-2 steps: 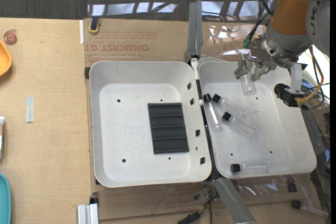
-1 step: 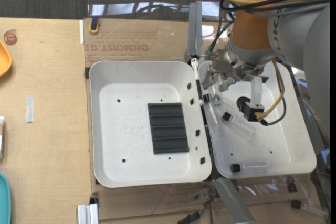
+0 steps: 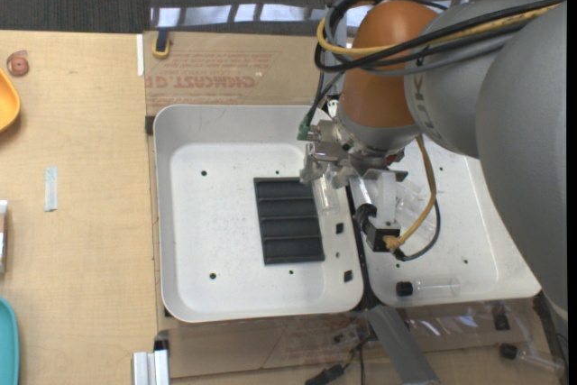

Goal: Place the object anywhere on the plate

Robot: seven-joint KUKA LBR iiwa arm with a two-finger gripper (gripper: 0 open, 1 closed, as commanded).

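Gripper (image 3: 326,178) sits low over the left bin (image 3: 180,221), at the top right corner of the black ridged plate (image 3: 288,220); grip state can't tell. Plate lies flat mid-bin. Clear object (image 3: 410,198) lies in the right bin (image 3: 487,275), beside the gripper.

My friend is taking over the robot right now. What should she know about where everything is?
Handover note:
Claw: hanging over the right rim of the left white bin, near the divide between the two bins. Whether it is open or shut cannot be told, and nothing is seen in it.
Things: a dark ribbed rectangular object lies flat in the left bin, just below and left of the claw. A clear tube with a dark cap lies in the right white bin.
Done: nothing placed yet, from what the view shows.
Left: grasp the object and set it on the plate.
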